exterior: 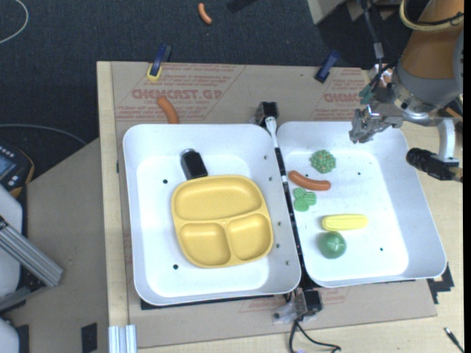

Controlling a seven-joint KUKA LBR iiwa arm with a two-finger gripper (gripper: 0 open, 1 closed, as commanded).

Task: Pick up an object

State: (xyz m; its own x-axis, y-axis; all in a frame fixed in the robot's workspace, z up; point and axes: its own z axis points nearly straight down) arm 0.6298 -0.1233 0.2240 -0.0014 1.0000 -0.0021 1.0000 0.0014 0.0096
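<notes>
White plastic bins sit side by side before you, and the arm point(430, 46) comes in from the right with its gripper point(364, 129) poised over the far edge of the right bin point(412, 219). You can see nothing between its tips, but whether it is clenched or released cannot be told at this size. Nearest the gripper, a little below and to its left, lies the green broccoli piece point(322, 161). Just beyond that rests the orange-red sausage point(309, 182), with a small green piece point(302, 198) touching the bin's left wall. Further toward you lie the yellow corn cob point(344, 222) and a round green ball point(332, 245), both well apart from the gripper. In the left bin point(147, 219) you have a yellow divided tray point(221, 220) and a black object point(193, 163) just behind it.
</notes>
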